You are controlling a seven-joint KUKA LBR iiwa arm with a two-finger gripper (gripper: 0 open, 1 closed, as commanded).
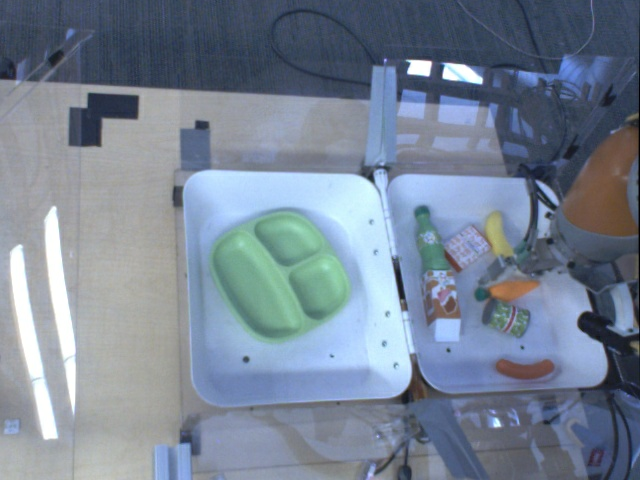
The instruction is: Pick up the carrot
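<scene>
Arm (600, 193) reaches in from right, bent low over right bin (590, 363). Gripper (522, 260) sits just above carrot (512, 290); grip state can't be told. Carrot lies mid-bin, btwn banana (497, 234) and can (507, 318).

I count 2 white bins (200, 368), 1 green plate (280, 273), 1 bottle (432, 268), 1 carrot (512, 290), 1 banana (497, 234), 1 can (507, 318), 1 sausage (525, 369), 1 small box (466, 247)
</scene>
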